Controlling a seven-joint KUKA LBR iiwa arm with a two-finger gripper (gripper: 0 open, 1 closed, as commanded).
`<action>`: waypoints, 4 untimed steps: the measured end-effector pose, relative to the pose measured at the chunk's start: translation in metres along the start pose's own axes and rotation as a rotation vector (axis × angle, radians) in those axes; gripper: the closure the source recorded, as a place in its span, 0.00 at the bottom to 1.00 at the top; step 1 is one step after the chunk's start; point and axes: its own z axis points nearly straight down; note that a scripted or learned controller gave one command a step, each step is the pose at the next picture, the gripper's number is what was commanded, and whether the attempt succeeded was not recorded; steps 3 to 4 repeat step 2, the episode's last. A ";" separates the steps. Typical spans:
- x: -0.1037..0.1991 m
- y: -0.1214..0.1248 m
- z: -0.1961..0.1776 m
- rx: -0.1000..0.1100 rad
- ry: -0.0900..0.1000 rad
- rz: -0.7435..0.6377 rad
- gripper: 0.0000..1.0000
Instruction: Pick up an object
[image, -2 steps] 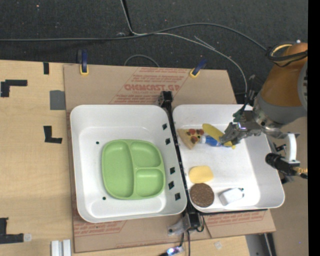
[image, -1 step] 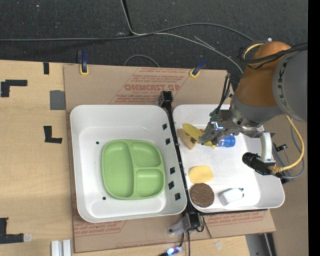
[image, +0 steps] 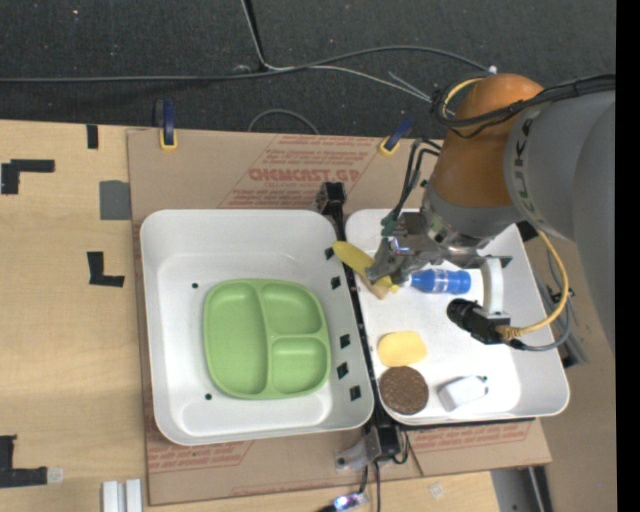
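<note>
Gripper (image: 385, 272) sits low at the right bin's (image: 540, 400) left edge, fingers pinching a yellow banana (image: 352, 256). A blue bottle (image: 437, 281) lies just right of it; a yellow disc (image: 401, 348) and brown disc (image: 403, 389) sit nearer us. Green plate (image: 266, 337) is off left.

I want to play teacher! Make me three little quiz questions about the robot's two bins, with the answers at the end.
1. True or false: the green divided plate lies in the left bin.
2. Which thing lies nearest the brown round disc in the right bin? A) the yellow round piece B) the blue bottle C) the green divided plate
3. Fill in: the gripper hovers near the ____ edge of the right bin, by the yellow banana-like piece.

Key: 1 true. 2 A. 3 left, beside the divider between the bins.
</note>
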 end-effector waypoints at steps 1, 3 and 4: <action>0.045 0.002 0.002 0.001 0.000 0.001 1.00; 0.108 -0.002 0.008 0.002 0.000 -0.001 1.00; 0.108 -0.002 0.008 0.002 0.000 -0.001 1.00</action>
